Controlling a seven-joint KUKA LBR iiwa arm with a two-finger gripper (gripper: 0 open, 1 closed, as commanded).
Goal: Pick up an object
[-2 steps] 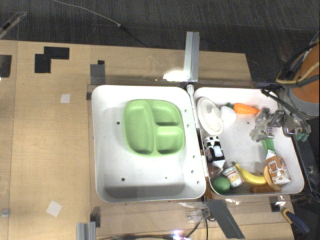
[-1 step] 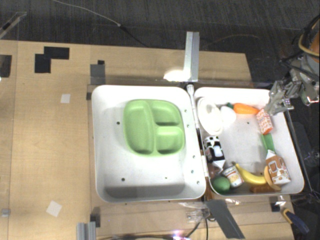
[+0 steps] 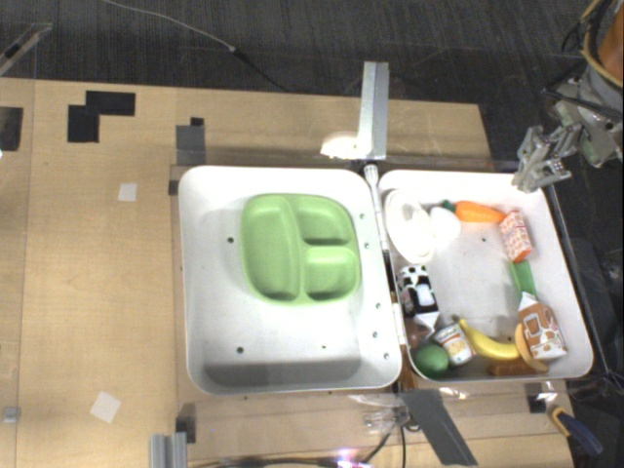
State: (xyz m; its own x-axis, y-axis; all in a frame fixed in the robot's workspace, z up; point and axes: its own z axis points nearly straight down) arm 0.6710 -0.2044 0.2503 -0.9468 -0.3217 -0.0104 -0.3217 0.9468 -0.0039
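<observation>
Grey two-finger gripper (image 3: 542, 167) at the upper right, hovering over the far right corner of the right white plastic bin (image 3: 570, 261), fingers spread a little with nothing between them. Grey arm with orange band (image 3: 606, 47) running off behind it to the right.

Nearest to the gripper, just down and to the left: orange plastic carrot with a green stem end (image 3: 478, 213), long axis roughly level across the view, stem pointing away from the gripper. Judged the likeliest pick. Close below the gripper: small red-and-white wrapped packet (image 3: 515, 237), standing nearly along the bin's right wall. Further down the same side: green stick-like piece (image 3: 524, 279), then a brown-and-white carton (image 3: 542, 330) in the near right corner.

Left of the carrot, further from the gripper: white rounded cup or bowl shapes (image 3: 414, 224) against the dividing wall. Below these: black-and-white patterned toy (image 3: 417, 289). Along the near wall, furthest down from the gripper: yellow plastic banana (image 3: 487, 343), small round tin (image 3: 452, 343) and green ball-shaped fruit (image 3: 430, 360).

Well away to the left: left white plastic bin (image 3: 210, 359) holding 1 green divided plastic tray (image 3: 297, 247).

Key relation for the coming move: carrot lying down-left of the gripper, so a short reach inward and a descent needed, with fingers best set across the carrot's level long axis. Crowding from the red-and-white packet at its thick end a probable risk.
</observation>
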